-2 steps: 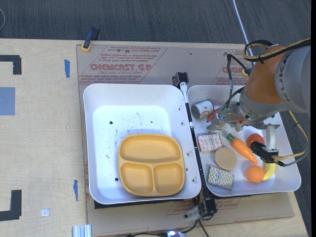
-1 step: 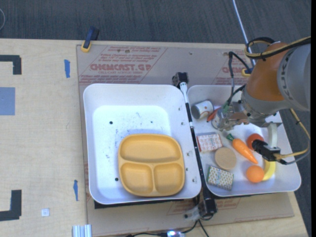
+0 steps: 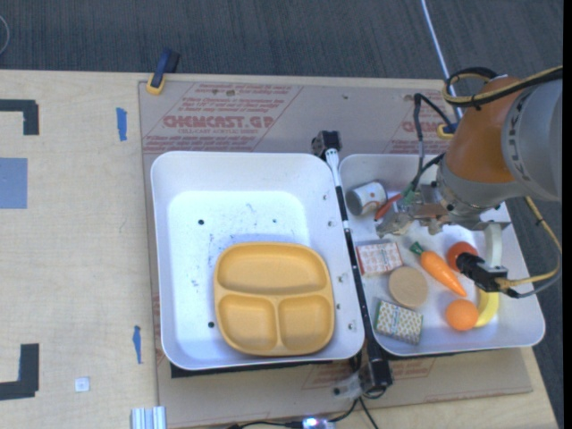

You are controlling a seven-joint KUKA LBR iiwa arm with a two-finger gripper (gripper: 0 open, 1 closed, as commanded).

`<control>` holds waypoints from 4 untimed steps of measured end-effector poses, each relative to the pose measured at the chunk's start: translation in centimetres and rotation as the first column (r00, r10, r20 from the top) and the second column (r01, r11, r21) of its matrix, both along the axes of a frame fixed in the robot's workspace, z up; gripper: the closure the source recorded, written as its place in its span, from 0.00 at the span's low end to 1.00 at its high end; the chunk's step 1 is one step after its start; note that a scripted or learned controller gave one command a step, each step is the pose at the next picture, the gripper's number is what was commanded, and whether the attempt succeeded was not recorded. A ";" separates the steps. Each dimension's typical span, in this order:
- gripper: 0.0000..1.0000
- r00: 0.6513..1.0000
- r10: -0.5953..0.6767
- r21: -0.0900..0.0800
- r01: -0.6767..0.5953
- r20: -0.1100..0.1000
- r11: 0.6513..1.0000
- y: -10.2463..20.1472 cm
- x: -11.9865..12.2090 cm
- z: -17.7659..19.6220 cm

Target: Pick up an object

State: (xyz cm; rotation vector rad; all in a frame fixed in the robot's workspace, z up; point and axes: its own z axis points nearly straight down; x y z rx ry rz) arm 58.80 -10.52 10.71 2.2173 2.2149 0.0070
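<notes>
My gripper [image 3: 404,219] is low over the upper middle of the right bin [image 3: 527,329], below the arm's orange band. It hangs just right of a small grey cup [image 3: 365,197] lying on its side, and a thin red-orange piece [image 3: 387,208] lies between the two. Below the gripper lie a carrot [image 3: 438,271], a pink patterned card [image 3: 379,257] and a round tan disc [image 3: 407,286]. Further down are a green patterned block [image 3: 399,322], an orange [image 3: 461,315] and a banana [image 3: 488,307]. A red object [image 3: 459,252] shows beside a black part.
The left bin [image 3: 179,195] holds a yellow divided plate [image 3: 273,295] in its lower half. A black clamp [image 3: 327,141] sits at the top between the bins. Cables run along the arm on the right. The bins rest on a cardboard sheet [image 3: 223,114].
</notes>
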 end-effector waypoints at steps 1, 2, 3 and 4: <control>0.00 1.000 0.000 0.002 0.000 -0.006 1.000 1.2 -3.2 -2.1; 1.00 1.000 0.000 0.001 0.000 0.000 1.000 1.2 -3.0 -1.0; 0.00 1.000 0.000 0.001 0.000 -0.001 1.000 1.2 -3.1 -1.0; 1.00 1.000 -0.001 0.000 0.001 0.002 1.000 1.1 -3.0 0.0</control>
